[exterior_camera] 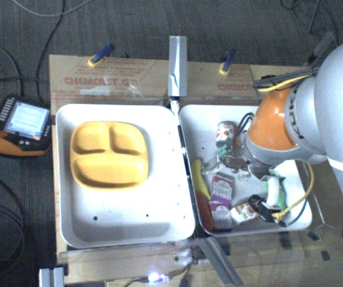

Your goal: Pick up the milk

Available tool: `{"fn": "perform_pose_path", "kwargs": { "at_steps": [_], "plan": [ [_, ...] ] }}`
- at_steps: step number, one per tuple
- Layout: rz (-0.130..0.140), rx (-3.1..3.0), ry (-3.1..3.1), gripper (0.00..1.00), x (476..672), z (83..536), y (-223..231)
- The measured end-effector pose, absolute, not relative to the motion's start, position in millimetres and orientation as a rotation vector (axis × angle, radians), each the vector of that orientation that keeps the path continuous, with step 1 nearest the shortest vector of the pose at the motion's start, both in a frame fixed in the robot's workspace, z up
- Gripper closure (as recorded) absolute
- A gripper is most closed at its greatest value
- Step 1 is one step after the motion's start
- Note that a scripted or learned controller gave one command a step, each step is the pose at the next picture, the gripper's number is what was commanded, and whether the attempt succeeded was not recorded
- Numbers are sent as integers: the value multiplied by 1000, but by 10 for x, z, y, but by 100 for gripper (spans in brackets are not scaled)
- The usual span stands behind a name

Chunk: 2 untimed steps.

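Observation:
The milk [222,188] looks like a small pink-purple carton lying flat in the middle of the right bin [187,160]. A second, darker purple carton [221,214] lies just in front of it. My gripper [233,158] hangs under the orange wrist band, low over the bin. It is just behind the pink carton's far end and close to it. The grey arm hides much of the bin's right side.
A red-and-white can [225,133] stands behind the gripper. A yellow banana [201,182] and a red item [204,208] lie along the bin's left wall. A green-white bottle [274,191] and a small packet [243,211] lie at the right. The left bin holds a yellow divided plate [109,154].

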State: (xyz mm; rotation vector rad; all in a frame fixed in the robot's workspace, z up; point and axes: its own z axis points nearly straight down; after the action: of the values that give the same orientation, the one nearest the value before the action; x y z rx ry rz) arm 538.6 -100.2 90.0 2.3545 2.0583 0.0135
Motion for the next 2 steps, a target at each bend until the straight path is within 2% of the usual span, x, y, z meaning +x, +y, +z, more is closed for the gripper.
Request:
{"fn": "perform_pose_path", "kwargs": {
  "at_steps": [1,2],
  "plan": [
    [-11,2609,1771,0,6117,881,-1515],
    [7,2659,1667,0,5280,893,-1056]
  ]
}}
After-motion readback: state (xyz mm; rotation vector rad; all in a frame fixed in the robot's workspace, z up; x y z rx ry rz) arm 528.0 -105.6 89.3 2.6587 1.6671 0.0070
